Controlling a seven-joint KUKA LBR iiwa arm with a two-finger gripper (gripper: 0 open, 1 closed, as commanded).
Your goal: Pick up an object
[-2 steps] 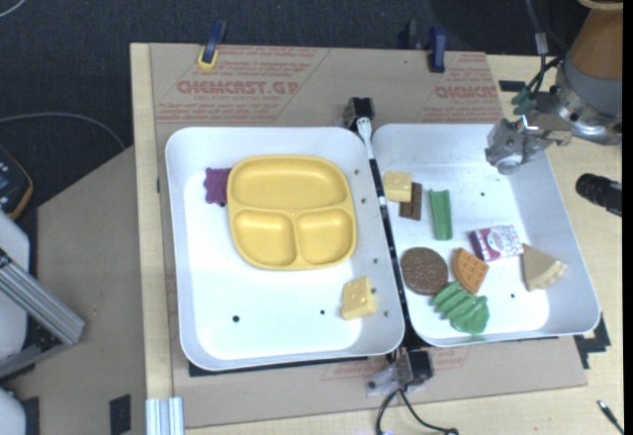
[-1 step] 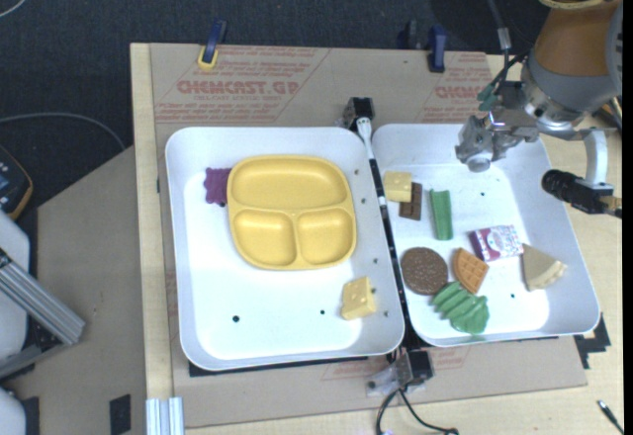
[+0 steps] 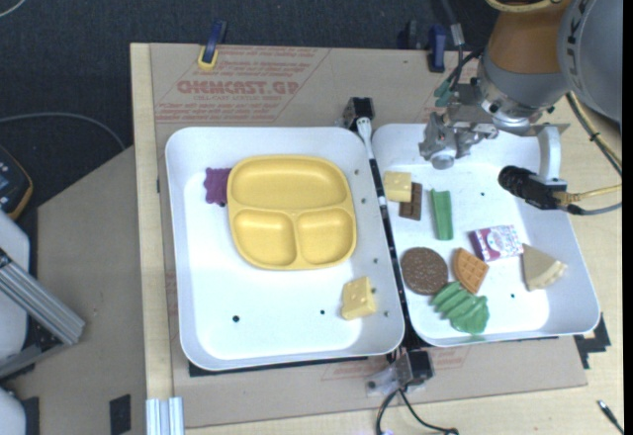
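Observation:
My gripper [image 3: 442,152] hangs over the far left part of the right bin [image 3: 574,295], above and a little right of a pale yellow cheese block [image 3: 398,187]. Nothing shows between its tips. In that bin lie a brown chocolate piece [image 3: 413,202], a green stick [image 3: 441,214], a round brown cookie [image 3: 424,270], an orange cracker [image 3: 471,272], a green leafy piece [image 3: 462,308], a purple-and-white packet [image 3: 496,242] and a tan wedge [image 3: 541,268].
The left bin [image 3: 198,324] bears a yellow divided plate [image 3: 291,210], a purple piece [image 3: 215,186] at its left, and a cheese wedge [image 3: 359,298] near the front right. A black clip [image 3: 358,111] sits at the far seam between the bins.

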